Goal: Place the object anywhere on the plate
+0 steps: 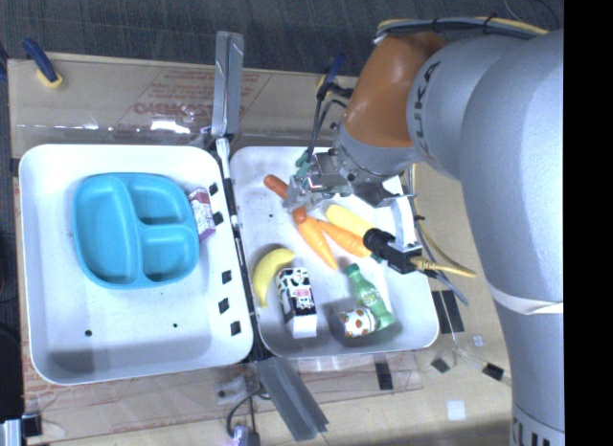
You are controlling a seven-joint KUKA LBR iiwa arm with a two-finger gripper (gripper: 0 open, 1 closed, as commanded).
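The grey arm [498, 147] runs off the right and bottom edges; its wrist covers part of the right white bin's [251, 243] far end.

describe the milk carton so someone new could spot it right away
Start at the right-hand white bin, the one crowded with toy food. Go to its near edge, the side closest to the bottom of the view; the milk carton stands just right of the yellow banana. It is the only boxy item there, white with black cow patches, unlike the green bottle to its right.
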